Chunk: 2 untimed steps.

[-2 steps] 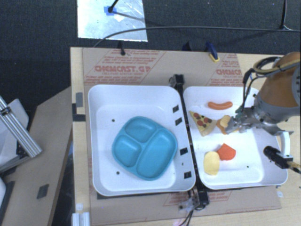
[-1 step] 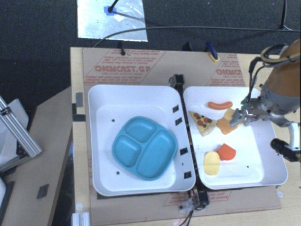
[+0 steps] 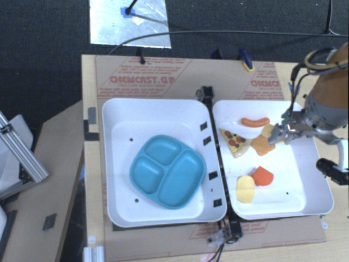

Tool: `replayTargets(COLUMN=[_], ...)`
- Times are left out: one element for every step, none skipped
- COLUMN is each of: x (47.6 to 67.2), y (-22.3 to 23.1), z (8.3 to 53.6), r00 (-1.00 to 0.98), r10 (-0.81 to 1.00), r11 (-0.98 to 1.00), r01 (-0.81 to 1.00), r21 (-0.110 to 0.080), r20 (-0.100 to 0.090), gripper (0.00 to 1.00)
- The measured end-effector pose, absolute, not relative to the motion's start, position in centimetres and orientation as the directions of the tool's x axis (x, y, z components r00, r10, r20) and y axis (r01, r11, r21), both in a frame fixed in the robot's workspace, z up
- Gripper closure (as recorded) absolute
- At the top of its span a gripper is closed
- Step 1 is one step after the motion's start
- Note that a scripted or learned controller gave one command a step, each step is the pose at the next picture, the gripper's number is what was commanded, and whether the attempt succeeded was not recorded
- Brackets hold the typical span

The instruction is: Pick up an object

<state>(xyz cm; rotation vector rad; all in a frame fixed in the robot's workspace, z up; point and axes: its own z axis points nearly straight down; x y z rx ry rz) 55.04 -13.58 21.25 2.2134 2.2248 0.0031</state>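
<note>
The right bin (image 3: 311, 201) holds several toy foods. An orange-red sausage (image 3: 254, 121) lies near its far wall, with a pizza slice (image 3: 235, 142) in front of it. A tan, toast-like piece (image 3: 262, 145) sits beside the pizza. Nearer the front lie a red-orange chunk (image 3: 263, 176) and a yellow piece (image 3: 245, 190). My gripper (image 3: 278, 135) reaches in from the right and hangs low over the bin. Its tip is right at the tan piece's upper right edge, just right of the sausage. I see nothing held in it.
The left bin (image 3: 122, 119) holds a blue divided plate (image 3: 167, 171). A black divider with clips (image 3: 214, 146) runs between the bins. The grey arm with its orange band (image 3: 330, 89) and cables covers the right bin's far right corner. A shiny sheet (image 3: 130, 15) lies beyond the bench.
</note>
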Motion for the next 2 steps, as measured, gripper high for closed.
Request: replayTargets(x=[56.5,56.6], y=[-8.0,-2.9], z=[20.9,22.1], r00=[-0.011,-0.010], r10=[1.000,1.000], r11=[0.011,0.010], r01=[1.000,1.000], r21=[0.003,0.003], r20=[0.001,0.001], gripper=[1.00,1.00])
